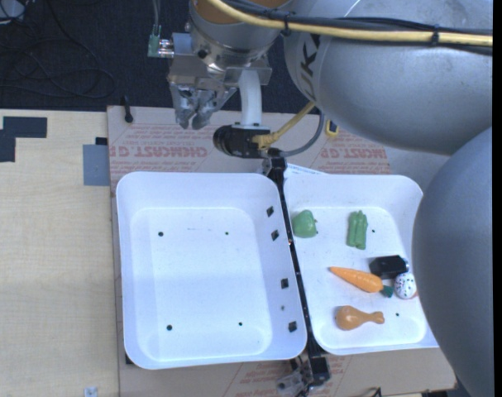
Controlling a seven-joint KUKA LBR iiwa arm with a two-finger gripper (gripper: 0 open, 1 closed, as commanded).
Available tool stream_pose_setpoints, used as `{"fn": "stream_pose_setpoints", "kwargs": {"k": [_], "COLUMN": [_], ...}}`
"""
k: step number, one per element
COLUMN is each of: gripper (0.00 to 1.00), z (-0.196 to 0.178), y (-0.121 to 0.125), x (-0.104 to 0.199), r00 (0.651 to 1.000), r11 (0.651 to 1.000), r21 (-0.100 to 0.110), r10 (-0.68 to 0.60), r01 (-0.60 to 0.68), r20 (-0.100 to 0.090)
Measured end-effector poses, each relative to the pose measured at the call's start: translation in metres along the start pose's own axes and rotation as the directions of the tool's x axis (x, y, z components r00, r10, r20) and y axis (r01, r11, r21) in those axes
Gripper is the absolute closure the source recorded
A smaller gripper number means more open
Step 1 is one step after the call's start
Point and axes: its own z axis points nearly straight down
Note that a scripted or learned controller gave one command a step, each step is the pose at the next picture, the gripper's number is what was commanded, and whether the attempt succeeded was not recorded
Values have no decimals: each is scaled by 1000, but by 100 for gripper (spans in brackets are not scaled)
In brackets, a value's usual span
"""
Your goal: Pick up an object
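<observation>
A: Start at the bottom of the frame. What lies nearest?

B: The right-hand bin (412,190), in the lower right, bears all the loose things. Lowest is a tan drumstick-shaped toy (357,318), near the bin's bottom rim. Just above it lies an orange carrot (356,279), slanting down to the right. Right of the carrot's thick end sits a small white speckled ball (405,286), and touching or just above that a black block (388,265).

A: And higher in that bin?

B: A ribbed green vegetable (357,229) stands lengthwise in the upper middle, and a rounder green piece (304,223) lies near the bin's left wall, close to the dark divider between the two bins.

A: The other bin?

B: The left-hand bin (143,190) fills the lower centre; I see bare white floor with a few small dark dots.

A: Where is the gripper?

B: The gripper (193,111) hangs at the upper centre, above the cardboard sheet (164,149) beyond the left bin's far rim, well apart from every toy. Its fingers point down and look pressed close together, with nothing between them. The grey arm (399,64) sweeps in from the upper right.
</observation>
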Motion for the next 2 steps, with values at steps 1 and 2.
{"fn": "stream_pose_setpoints", "kwargs": {"k": [1, 2], "gripper": [100, 100], "z": [-2, -11], "y": [-3, -3], "x": [0, 2], "r00": [1000, 1000], "r11": [1000, 1000], "r21": [18, 21], "r10": [-4, -10], "r01": [4, 10], "r20": [6, 7]}}
